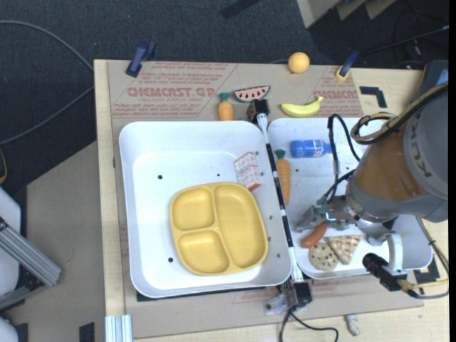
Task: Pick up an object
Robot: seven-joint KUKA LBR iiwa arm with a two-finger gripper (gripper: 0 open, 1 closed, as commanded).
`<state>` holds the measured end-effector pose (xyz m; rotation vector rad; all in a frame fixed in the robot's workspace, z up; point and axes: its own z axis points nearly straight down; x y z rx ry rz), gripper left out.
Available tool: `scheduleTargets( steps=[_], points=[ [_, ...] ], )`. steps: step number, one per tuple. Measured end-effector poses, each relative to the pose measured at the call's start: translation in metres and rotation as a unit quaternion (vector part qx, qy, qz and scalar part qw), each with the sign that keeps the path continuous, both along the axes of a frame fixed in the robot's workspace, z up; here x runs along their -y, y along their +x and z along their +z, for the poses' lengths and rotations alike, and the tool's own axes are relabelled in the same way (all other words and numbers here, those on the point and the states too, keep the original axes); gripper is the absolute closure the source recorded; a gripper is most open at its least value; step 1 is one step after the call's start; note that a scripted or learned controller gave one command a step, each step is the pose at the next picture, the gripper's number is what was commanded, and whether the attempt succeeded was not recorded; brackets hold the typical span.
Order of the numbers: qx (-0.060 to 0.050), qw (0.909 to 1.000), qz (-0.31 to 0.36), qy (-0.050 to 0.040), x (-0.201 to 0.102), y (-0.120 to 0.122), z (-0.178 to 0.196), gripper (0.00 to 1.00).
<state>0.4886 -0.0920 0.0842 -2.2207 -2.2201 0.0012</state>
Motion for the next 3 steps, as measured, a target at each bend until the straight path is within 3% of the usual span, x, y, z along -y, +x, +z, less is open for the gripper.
scheduleTargets(
  steps=[1,2,3],
  points=[
    [0.001,1.0,0.0,-0.0007,0.001,0.011,0.0,0.0],
    [0.002,1.0,0.0,-0.001,0.001,0.011,0.01,1.0],
    [0.001,1.0,0.001,0.0002,-0.069,0.032,0.101,1.0]
  ],
)
